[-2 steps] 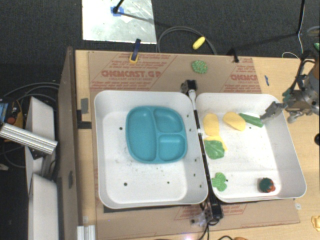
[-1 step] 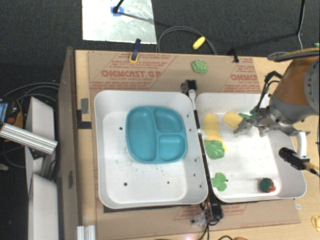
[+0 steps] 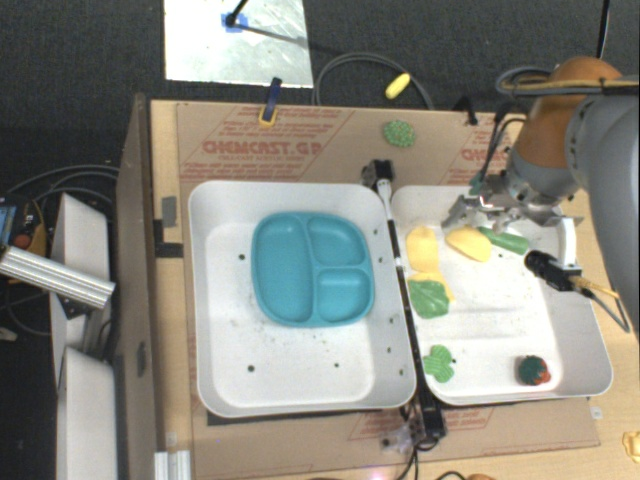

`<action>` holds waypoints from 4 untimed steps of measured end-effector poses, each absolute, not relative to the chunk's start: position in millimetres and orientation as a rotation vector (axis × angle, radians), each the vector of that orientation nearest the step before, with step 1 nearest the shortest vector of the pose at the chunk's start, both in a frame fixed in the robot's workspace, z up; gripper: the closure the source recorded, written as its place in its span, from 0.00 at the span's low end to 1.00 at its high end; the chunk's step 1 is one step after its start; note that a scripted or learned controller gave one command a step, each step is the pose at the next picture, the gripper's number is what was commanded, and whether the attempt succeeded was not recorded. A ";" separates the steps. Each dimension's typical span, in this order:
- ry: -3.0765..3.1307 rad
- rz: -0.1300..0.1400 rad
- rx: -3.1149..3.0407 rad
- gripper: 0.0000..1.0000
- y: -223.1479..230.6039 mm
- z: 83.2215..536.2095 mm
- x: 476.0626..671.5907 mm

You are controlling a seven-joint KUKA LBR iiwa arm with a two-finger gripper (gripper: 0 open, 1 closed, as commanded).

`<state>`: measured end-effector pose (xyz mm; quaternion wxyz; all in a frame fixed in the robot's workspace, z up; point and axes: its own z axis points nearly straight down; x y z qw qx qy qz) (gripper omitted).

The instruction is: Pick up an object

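Over the right bin (image 3: 590, 363), your gripper (image 3: 487, 211) hovers, jaws' spread unreadable from this view; a yellow piece (image 3: 468, 244) lies just below them, beside a green piece (image 3: 507, 240). You'd best descend squarely, centred on yellow.

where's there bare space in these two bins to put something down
Left bin: bare floor all round the blue divided plate, widest along the near wall. Right bin: a bare stretch between the green leafy piece and the dark ball. Crowded at its far end, around the gripper and yellow pieces.

Divided tray (image 3: 312, 268) in left bin (image 3: 215, 298), toys in right bin (image 3: 580, 348)
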<state>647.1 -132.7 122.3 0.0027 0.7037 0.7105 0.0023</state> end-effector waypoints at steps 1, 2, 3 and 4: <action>2.227 0.003 2.212 0.00 -125.5 83.2 667.0; 2.221 0.001 2.219 0.00 -130.2 84.7 654.7; 2.225 0.004 2.209 1.00 -130.2 96.9 656.6; 2.212 0.008 2.213 1.00 -169.4 193.3 670.9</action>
